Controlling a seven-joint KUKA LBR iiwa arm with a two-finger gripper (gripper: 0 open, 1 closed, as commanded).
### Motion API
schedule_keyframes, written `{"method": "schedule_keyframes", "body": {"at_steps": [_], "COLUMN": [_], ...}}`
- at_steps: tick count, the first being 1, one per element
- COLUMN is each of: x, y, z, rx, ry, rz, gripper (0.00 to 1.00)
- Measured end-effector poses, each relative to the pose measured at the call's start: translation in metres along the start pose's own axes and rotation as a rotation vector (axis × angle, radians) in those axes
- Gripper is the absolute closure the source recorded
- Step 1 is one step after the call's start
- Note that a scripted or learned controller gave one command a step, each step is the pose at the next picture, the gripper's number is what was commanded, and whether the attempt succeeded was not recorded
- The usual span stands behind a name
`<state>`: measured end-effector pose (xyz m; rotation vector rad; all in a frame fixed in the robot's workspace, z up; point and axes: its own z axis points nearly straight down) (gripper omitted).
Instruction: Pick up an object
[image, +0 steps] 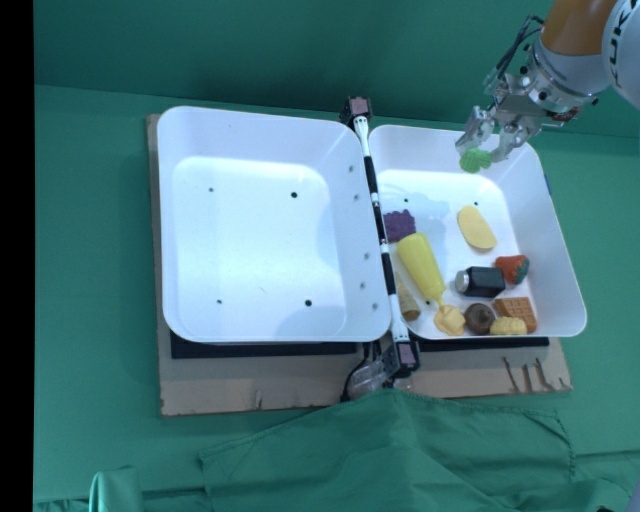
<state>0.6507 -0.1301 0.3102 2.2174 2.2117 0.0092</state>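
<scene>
Gripper (491, 141) at upper right of the frame, fingers clamped on a small green toy (474, 160), held above the far edge of the right bin (560, 300). Below, in that bin: yellow corn cob (421, 266), purple grapes (400, 225), yellow slice (476, 228), black can (481, 281), waffle (516, 309). Left bin (200, 130) alongside.

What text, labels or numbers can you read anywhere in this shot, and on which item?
None can be read.
Arm: a scrap of dark lettering at the frame's top right corner, cut off, unreadable.
Black and grey cylinder in the right bin: no legible label.
Green piece between the pincer fingers: plain.
Yellow corn, purple grapes: no print.
</scene>
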Motion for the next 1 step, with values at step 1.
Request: {"method": "schedule_keyframes", "body": {"at_steps": [1], "x": [-0.001], "y": [0.0063], "z": [-0.0661], "rx": [0.0], "ry": [0.0], "rz": [0.0], "gripper": [1.0]}}
